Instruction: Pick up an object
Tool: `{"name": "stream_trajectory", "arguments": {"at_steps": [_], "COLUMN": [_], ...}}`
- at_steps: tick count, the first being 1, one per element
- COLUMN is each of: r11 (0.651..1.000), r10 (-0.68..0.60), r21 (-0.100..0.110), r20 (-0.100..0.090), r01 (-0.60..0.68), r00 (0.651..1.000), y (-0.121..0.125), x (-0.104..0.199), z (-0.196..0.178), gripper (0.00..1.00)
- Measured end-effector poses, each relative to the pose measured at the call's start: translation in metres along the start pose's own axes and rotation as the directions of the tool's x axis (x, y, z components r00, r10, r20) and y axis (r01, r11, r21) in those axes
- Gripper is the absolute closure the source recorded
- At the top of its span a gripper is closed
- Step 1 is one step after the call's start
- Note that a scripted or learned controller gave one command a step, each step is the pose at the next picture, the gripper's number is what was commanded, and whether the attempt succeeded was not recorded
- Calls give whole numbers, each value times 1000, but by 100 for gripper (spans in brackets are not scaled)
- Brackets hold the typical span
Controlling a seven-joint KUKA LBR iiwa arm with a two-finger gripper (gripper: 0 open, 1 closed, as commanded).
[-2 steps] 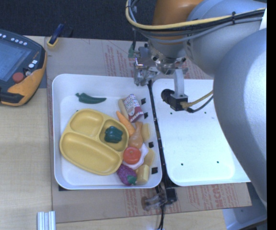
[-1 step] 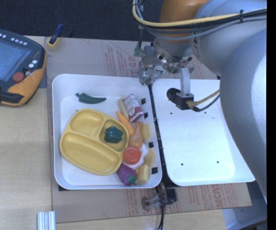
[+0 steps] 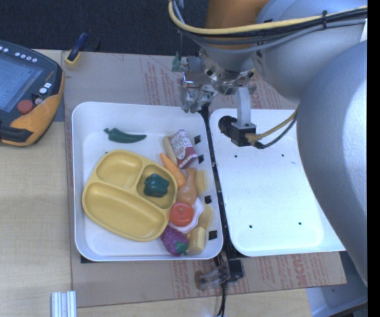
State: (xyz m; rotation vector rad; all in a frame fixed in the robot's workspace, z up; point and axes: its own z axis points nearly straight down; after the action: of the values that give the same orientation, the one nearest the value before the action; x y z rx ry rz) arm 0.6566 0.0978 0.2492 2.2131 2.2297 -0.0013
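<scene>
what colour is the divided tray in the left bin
Yellow. The divided tray shows plainly in the camera view, with a dark green item in one compartment.

Toy foods are clustered at three o'clock of a yellow divided tray [image 3: 121,207] bearing a green pepper [image 3: 156,185].

A: Where does the arm [image 3: 322,78] come in?

B: From the right. Its grey body bulks large along that side, and the orange band [image 3: 243,2] sits at the top centre, ringed by yellow and black cables.

A: And the end effector [image 3: 200,98]?

B: It hangs below the band, a cluster of metal parts pointing down near the top of the view. Whether its fingers are parted or closed, I can't make out.
</scene>
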Motion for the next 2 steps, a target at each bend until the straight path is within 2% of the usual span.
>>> {"name": "stream_trajectory", "arguments": {"at_steps": [1, 2], "r11": [1000, 1000], "r10": [2, 5], "r21": [6, -1], "r20": [2, 1], "r01": [-2, -5], "r00": [1000, 1000], "y": [-1, 0], "x": [-2, -15], "z": [24, -2], "gripper": [100, 100]}}
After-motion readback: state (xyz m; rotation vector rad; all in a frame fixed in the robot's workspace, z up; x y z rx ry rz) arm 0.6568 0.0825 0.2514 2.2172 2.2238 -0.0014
